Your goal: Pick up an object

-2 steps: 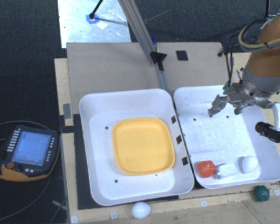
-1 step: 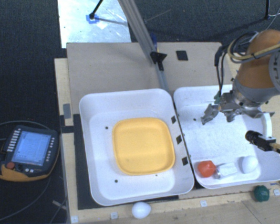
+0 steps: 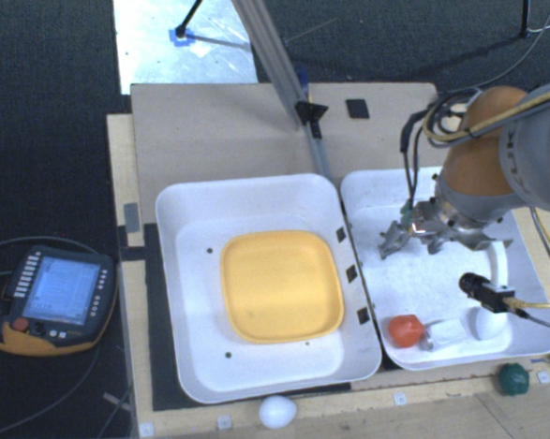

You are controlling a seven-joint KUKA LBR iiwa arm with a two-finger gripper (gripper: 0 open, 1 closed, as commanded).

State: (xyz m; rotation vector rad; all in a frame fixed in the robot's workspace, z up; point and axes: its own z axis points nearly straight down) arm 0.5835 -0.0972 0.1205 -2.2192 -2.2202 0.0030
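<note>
Two white bins, one arm: my claw hangs low over the right bin, near its far-left corner, and I cannot tell whether it is wide or narrow. Nothing can be seen held in it.

The likeliest pick, a red ball, lies at the near wall of that bin, well apart from the claw, with a white piece close on its right. The left bin carries a yellow plate.

The risk, as I judge it, is a grab at bare floor, since little lies under the claw. The ball looks round enough to roll off when touched, and it sits so near the wall and the white piece that a descent could strike either.

Both bins rest on a tan board over dark carpet. A pendant lies at left; an egg and a green ball lie outside the bins in front.
</note>
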